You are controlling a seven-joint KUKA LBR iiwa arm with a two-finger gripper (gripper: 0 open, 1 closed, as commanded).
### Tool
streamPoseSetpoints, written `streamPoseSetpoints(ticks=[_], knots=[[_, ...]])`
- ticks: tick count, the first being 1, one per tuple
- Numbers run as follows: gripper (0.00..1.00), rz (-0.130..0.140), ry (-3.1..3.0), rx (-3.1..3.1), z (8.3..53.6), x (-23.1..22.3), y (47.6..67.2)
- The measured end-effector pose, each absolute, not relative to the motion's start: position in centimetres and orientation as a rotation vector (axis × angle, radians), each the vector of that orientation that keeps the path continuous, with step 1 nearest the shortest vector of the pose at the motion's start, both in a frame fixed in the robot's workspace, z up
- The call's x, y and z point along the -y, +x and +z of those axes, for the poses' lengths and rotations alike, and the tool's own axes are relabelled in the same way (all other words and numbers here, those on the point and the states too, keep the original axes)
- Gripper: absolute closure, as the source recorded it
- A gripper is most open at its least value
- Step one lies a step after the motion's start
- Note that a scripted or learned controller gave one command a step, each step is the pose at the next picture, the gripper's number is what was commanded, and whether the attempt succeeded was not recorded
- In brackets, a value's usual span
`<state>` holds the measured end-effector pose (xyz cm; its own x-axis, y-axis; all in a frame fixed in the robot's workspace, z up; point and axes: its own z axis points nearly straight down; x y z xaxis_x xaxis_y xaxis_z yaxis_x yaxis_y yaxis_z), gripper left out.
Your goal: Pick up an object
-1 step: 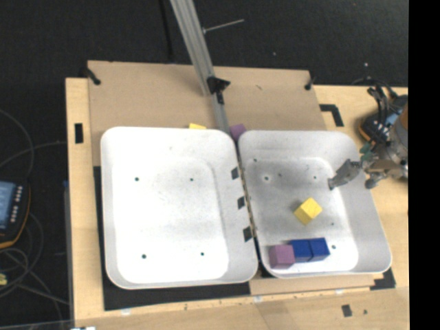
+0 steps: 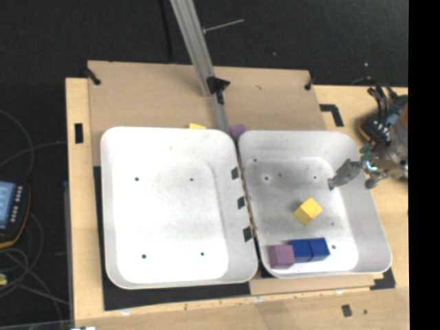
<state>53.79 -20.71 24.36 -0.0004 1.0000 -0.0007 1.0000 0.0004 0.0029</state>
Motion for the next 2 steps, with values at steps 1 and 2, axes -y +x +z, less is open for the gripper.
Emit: streamPoseSetpoints(ticks=[1, 2], knots=[[0.0, -0.004, 2.221, -2.229, 16.3, 19.0, 55.6], [0.0, 0.001, 2.219, -2.218, 9.5, 17.1, 54.4]])
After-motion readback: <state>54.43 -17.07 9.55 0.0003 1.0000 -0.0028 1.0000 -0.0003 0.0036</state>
